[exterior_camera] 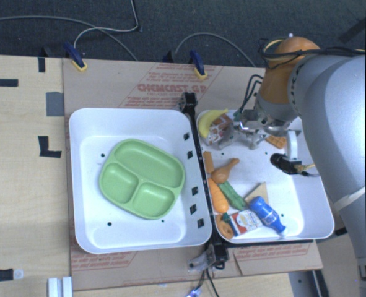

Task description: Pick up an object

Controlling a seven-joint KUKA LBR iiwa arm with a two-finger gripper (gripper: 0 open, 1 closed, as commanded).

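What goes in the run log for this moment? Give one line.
arm: over right bin | gripper: near back wall | left bin: green plate | right bin: blue bottle, carrot

Bulky grey arm, orange wrist band, black cables, perhaps metallic gripper.

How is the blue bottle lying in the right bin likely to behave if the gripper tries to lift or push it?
The blue bottle lies on its side, so a push across it would probably make it roll. Its smooth, rounded body may slip between fingers. It looks small and is probably light. It partly rests on a flat packet, which could shift with it.
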